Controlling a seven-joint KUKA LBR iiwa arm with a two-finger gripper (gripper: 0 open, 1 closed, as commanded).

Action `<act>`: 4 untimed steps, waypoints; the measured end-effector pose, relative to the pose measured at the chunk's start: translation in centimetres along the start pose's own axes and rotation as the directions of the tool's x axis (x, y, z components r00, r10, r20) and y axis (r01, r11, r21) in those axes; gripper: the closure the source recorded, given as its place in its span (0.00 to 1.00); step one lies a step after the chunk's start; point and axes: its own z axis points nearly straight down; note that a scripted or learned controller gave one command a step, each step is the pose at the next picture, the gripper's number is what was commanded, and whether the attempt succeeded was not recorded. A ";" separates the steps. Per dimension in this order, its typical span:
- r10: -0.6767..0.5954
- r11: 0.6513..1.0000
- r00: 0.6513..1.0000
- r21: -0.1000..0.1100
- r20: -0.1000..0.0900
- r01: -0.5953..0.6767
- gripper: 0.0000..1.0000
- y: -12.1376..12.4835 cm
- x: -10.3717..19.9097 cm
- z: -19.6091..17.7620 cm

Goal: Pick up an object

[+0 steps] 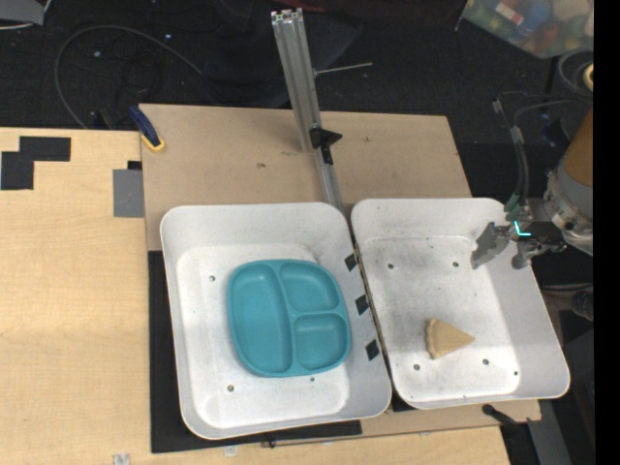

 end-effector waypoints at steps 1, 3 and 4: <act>0.000 1.000 1.000 -0.001 0.000 0.000 0.00 0.0 0.0 -0.1; 0.001 1.000 1.000 0.005 -0.002 -0.001 0.00 -0.9 -1.0 10.2; 0.001 1.000 1.000 0.005 -0.003 -0.001 0.00 -1.2 -0.6 14.6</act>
